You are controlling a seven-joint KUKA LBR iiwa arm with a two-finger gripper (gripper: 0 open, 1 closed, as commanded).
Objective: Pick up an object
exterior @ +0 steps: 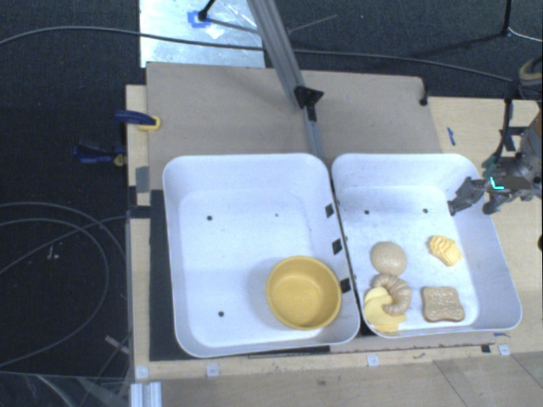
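Hand seen over right bin's rim, nothing gripped; open or closed could not be told. Pastries clustered below: neighbour likely nudged, grasp missed.

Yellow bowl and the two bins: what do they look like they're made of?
Yellow bowl: likely moulded plastic, matte; uniform colour, soft sheen on its rounded rim, no glaze glare. Could be coated ceramic; the view can't rule it out.
Left bin and right bin: probably thin formed plastic, smooth semi-matte white; rounded corners, shallow sloped walls, faint speckling.
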